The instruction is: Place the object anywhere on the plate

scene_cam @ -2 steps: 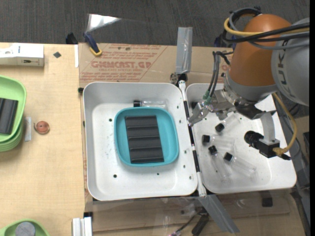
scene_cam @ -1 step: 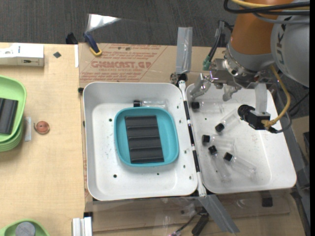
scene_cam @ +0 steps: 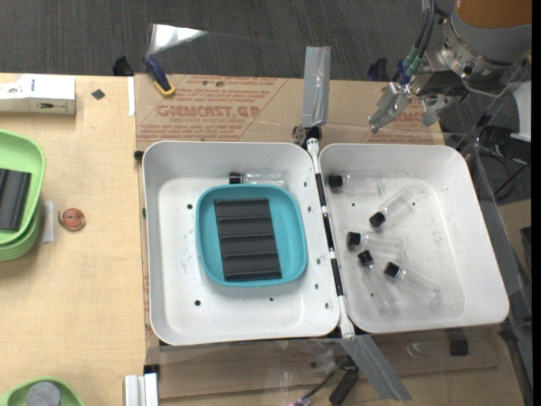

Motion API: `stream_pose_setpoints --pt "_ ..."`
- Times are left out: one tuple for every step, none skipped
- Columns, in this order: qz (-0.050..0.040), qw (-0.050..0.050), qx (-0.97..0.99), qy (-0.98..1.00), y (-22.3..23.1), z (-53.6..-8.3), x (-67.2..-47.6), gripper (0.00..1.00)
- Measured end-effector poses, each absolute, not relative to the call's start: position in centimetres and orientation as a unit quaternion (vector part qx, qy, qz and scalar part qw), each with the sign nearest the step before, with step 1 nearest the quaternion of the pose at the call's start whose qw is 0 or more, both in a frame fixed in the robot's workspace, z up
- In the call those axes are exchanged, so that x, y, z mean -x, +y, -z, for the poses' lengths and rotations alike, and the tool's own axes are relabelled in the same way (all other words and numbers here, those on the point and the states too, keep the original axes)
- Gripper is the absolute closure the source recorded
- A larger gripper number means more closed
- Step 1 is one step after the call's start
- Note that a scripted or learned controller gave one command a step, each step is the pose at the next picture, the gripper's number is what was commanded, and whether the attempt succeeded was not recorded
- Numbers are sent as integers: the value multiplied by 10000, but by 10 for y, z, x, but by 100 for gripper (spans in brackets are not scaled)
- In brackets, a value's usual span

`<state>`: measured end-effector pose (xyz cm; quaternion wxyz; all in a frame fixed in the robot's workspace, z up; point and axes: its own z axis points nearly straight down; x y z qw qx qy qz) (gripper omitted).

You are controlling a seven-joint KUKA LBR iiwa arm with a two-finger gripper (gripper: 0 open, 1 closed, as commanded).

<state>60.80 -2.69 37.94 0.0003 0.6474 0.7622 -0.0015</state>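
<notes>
Overhead, hand (scene_cam: 390, 108) hung at far right, grip state unreadable | teal plate (scene_cam: 251, 235) carried black ridged block (scene_cam: 247, 238) | red cardboard lettering (scene_cam: 207, 108) illegible | capped vials (scene_cam: 382, 214) lay in right bin (scene_cam: 473, 227)

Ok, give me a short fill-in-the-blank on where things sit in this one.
1. The teal plate sits in the ____ bin.
2. The clear vials with black caps lie in the ____ bin.
3. A dark ribbed block lies on the ____.

Missing words: left; right; plate
</notes>
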Motion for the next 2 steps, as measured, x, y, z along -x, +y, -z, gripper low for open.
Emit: stream_pose_setpoints --pt "12 4 -6190 7854 -93 -351 -659 0" --pt "13 3 -6188 7855 -92 -351 -659 0"
